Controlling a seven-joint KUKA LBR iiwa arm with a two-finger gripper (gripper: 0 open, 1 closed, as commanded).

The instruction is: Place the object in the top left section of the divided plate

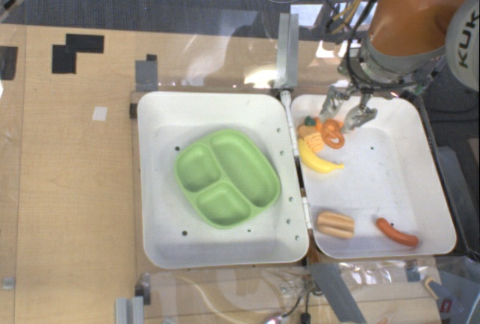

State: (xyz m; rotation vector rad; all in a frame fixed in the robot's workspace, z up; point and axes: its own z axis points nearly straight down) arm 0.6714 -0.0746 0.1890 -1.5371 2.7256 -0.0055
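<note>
My pincer (pixel 346 111) hung open, holding nothing, above the right bin (pixel 420 187), just beside the orange pretzel (pixel 331 133) and banana (pixel 318 160); the green divided plate (pixel 226 177) sat in the left bin (pixel 161 225).

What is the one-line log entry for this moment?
gripper: open, above pretzel | right bin: banana, bun, sausage | plate: left bin

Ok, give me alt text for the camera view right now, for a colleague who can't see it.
The arm's gripper, fingers spread, hangs over a pile of toy food at the right bin's upper left: a banana, a corn cob and orange pieces. A hot dog bun and a sausage lie near its front edge. The green divided plate sits in the left bin.
</note>
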